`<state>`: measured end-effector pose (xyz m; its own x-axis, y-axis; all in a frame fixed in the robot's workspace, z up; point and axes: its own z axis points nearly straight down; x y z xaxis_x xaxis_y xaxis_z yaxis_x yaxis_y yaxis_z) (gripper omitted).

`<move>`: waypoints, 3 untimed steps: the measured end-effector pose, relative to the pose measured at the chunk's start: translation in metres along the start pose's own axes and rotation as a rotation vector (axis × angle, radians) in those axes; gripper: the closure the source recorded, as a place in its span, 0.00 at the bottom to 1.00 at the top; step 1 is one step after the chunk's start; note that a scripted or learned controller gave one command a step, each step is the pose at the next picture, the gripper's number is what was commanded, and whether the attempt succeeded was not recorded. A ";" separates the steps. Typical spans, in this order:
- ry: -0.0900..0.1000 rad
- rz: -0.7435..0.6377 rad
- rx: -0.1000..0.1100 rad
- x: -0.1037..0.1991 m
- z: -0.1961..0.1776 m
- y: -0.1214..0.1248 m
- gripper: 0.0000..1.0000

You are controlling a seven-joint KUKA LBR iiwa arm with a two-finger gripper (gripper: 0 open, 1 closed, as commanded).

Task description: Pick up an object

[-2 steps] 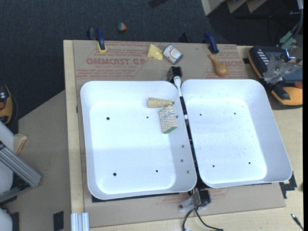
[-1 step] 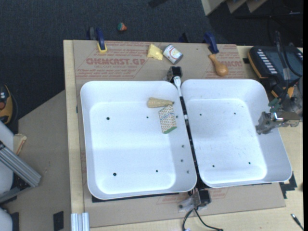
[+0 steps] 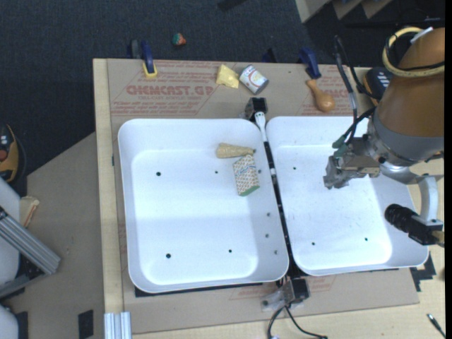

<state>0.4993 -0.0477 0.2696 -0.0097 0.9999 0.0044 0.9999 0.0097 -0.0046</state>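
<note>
Gripper [image 3: 344,172] over right bin [image 3: 311,253], nothing visibly held, finger state unclear. Patterned packet [image 3: 246,174] and tan piece [image 3: 234,150] in left bin [image 3: 141,260]; risk: grasping air.

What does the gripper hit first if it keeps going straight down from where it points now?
Most likely the bare white floor of the right bin. The gripper hangs over that bin pointing down, and nothing lies under it as far as the view shows. Its height above the floor is unclear from this slanted view.
</note>
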 end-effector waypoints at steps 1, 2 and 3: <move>-0.003 0.003 -0.019 0.035 -0.108 0.010 1.00; -0.007 0.015 -0.010 -0.023 -0.120 -0.002 1.00; -0.002 0.006 0.008 0.021 -0.008 0.018 1.00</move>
<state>0.5167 -0.0267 0.2777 -0.0034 1.0000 0.0020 0.9999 0.0035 -0.0125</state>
